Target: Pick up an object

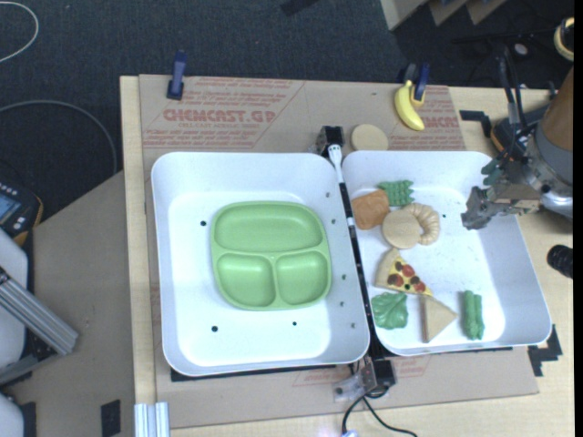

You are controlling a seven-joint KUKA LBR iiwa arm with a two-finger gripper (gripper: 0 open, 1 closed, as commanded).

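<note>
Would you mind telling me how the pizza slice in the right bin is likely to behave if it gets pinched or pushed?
The pizza slice lies flat and looks like a moulded toy, so it is probably stiff and light. Being thin, it may be hard to pinch from above and could slide on the smooth white bin. A push would likely nudge the green leaf beside it.

Green sectioned tray (pixel 270 264) in left bin (pixel 173 244). Right bin (pixel 524 280) holds toy food: pizza slice (pixel 402 273), croissant (pixel 413 225). Gripper (pixel 477 209) over right bin's right side.
</note>
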